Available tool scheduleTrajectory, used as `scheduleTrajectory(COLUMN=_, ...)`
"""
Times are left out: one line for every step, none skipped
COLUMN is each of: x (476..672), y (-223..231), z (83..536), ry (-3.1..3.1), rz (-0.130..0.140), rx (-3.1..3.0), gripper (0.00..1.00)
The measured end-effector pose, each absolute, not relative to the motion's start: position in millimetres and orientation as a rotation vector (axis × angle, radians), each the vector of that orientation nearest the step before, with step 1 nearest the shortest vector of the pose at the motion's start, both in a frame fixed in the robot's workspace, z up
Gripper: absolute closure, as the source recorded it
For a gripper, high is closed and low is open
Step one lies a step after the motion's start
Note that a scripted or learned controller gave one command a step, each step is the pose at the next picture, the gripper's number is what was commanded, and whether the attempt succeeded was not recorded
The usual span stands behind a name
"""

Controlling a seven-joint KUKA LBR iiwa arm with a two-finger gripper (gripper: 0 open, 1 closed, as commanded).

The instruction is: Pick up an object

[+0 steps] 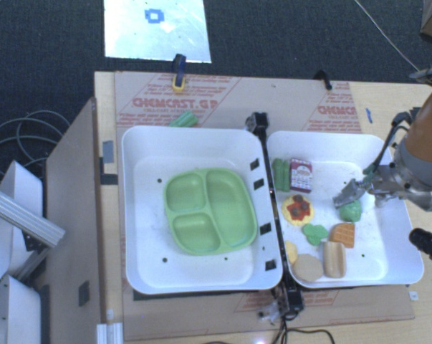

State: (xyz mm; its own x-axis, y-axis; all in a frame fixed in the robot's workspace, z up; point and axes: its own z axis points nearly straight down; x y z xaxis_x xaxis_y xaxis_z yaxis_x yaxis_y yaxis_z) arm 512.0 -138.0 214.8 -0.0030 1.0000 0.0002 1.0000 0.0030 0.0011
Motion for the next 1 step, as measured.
scheduleTrajectory(x=486.7, y=-199.2, z=340.1, ry=2.205, rz=0.008, rx=2.214, gripper=0.0)
